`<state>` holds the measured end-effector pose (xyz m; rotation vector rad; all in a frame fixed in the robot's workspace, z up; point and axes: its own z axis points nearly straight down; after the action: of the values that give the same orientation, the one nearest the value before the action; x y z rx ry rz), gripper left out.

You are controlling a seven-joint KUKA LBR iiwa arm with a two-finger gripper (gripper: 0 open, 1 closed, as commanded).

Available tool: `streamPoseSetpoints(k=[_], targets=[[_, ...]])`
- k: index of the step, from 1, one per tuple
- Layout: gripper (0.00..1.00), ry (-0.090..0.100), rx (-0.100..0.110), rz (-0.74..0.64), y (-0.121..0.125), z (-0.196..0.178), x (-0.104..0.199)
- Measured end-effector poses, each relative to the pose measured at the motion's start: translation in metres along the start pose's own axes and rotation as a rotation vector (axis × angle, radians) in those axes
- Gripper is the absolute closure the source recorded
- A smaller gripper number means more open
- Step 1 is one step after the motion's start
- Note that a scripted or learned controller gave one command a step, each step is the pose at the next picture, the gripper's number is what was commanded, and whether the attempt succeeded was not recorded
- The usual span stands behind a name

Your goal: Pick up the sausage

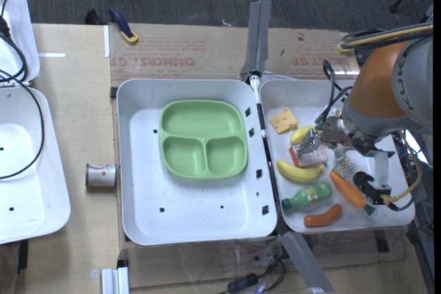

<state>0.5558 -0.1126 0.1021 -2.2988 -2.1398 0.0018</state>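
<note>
Well, from where I stand the arm comes in from the right, and its gripper (311, 141) hangs low over the right bin (403, 213), near the middle of the heap of toy food. It points down at a pale wrapped item (313, 156) and the yellow pieces beside it. If its fingers are spread or pressed together I cannot tell; they are too small and dark against the clutter.

The sausage (323, 216) lies alone at about 5 o'clock from the gripper, near the front wall of that bin, well apart from the tool. It is reddish-orange and lies almost flat. Just above it lies a green bottle (308, 197), at 12 o'clock from the bottle a banana (300, 171), and at 3 o'clock from the bottle a carrot (349, 191). A cracker-like cheese piece (282, 120) sits at the back of the bin.

I think the things are scattered like this so that the program must choose between many targets. The gripper seems to be aimed at the wrong spot for this task.

The left bin (138, 169) holds a green divided plate (204, 138), probably a place for sorted items. On the cardboard behind the bins there is red print, upside down, too faint for me to read. A small can (101, 175) lies outside the left bin.
</note>
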Motion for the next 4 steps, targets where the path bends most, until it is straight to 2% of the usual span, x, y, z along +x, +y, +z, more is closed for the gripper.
streamPoseSetpoints(k=[1,2,3,4], targets=[[0.00,0.001,-0.007,0.359,0.012,0.006,0.014],[0.00,-0.002,0.000,0.396,0.102,0.010,0.017],[0.00,-0.002,0.000,0.539,0.094,-0.089,0.127],[0.00,-0.004,0.002,0.437,0.089,-0.088,0.194]])
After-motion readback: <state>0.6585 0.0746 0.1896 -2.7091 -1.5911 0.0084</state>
